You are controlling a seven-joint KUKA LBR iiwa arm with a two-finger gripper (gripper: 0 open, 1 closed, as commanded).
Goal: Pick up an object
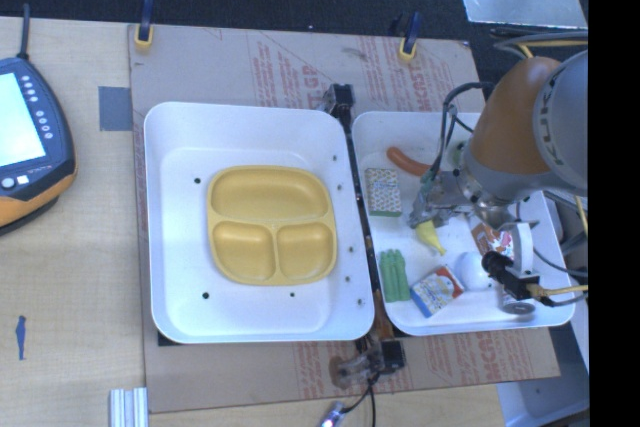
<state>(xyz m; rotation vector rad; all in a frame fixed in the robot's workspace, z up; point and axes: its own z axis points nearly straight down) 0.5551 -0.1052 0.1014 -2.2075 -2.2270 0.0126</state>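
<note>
left bin [170,215], yellow tray [270,221] inside

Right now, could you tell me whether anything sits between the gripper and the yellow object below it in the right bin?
Nothing visible does. The gripper hangs directly above the yellow object in the right bin. The speckled sponge lies to its left, the green piece and the small packet lower down, all off to the side.

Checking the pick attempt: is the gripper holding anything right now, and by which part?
Cannot be told. The gripper sits low over the yellow object in the right bin; no object shows between them.
</note>
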